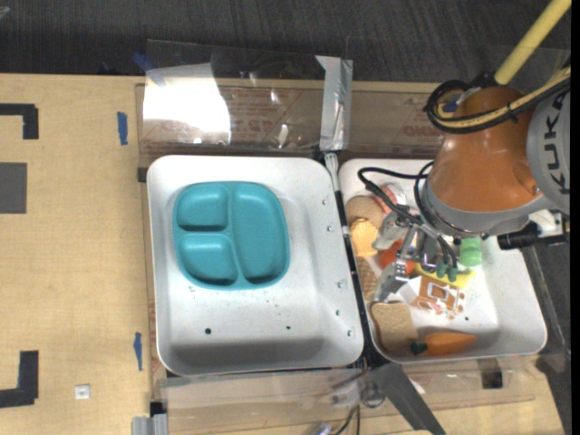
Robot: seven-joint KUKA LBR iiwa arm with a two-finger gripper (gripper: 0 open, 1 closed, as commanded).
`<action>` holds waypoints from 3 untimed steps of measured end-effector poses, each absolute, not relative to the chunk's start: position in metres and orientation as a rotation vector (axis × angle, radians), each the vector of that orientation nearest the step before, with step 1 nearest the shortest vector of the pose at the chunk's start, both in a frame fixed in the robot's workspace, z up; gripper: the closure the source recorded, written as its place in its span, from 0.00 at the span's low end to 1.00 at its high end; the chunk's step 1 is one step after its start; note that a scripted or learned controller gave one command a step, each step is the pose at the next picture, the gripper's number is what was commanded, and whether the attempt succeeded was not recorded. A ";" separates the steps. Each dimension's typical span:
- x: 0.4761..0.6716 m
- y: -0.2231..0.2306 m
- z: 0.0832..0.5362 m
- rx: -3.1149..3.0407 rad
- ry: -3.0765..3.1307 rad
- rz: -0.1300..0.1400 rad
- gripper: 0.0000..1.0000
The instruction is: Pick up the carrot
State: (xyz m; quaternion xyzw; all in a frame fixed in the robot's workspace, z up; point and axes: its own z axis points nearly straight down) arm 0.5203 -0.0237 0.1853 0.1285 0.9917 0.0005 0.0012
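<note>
gripper (396,265): metal fingers seen, grip state cannot be told | carrot (446,342): smooth tapered orange, lain below-right of it | bin (521,320): glossy white

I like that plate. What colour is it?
The plate is teal blue, seen best in the camera view.
</note>
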 end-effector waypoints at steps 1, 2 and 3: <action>0.545 -0.034 0.185 0.032 3.134 0.000 0.00; 0.552 -0.088 0.095 0.255 3.125 0.002 0.00; 0.554 -0.088 0.106 0.253 3.118 0.002 1.00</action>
